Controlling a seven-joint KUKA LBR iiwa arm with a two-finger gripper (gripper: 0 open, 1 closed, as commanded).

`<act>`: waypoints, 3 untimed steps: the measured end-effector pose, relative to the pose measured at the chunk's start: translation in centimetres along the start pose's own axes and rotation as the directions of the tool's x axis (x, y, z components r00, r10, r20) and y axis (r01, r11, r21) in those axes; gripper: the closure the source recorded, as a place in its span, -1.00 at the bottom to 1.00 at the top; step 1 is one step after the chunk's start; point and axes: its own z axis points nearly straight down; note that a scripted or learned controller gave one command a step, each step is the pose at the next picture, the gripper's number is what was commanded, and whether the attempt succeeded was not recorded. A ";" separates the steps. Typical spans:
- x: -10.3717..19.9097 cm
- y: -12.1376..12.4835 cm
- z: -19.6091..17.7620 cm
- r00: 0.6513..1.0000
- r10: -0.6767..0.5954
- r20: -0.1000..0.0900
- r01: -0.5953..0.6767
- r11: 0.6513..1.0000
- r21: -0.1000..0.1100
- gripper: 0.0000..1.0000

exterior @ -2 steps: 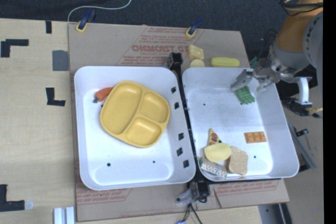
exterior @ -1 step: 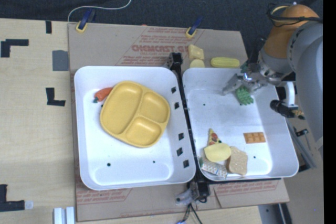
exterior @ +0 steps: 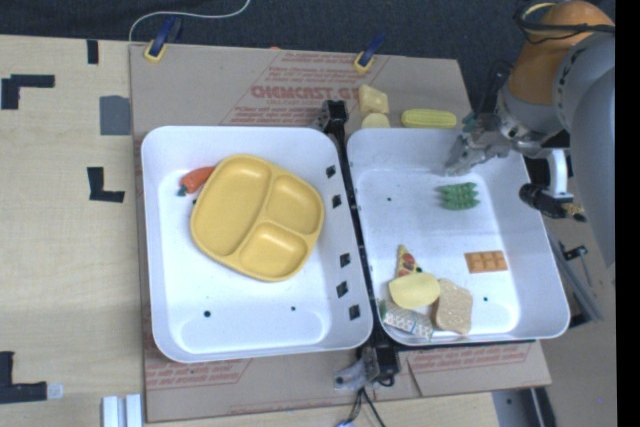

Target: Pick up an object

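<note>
My gripper (exterior: 462, 160) hangs over the far part of the right bin (exterior: 530, 315), just above and behind a small green toy (exterior: 459, 196). Nothing shows between its fingers. An orange waffle-like piece (exterior: 486, 262) lies to the right of the bin's middle. At the bin's near edge sit a pizza slice (exterior: 405, 261), a pale yellow round piece (exterior: 414, 291), a tan bread slice (exterior: 454, 307) and a small patterned packet (exterior: 405, 323).
The left bin (exterior: 165, 315) holds a yellow divided plate (exterior: 257, 217) with an orange carrot (exterior: 197, 179) poking out from under its far left. Behind the bins on the cardboard lie a pale yellow chunk (exterior: 372, 99), a second pale piece (exterior: 375, 121) and a corn cob (exterior: 428, 118).
</note>
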 end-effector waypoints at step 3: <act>6.1 -0.7 1.1 1.000 -0.003 -0.002 0.003 1.000 -0.001 -1.00</act>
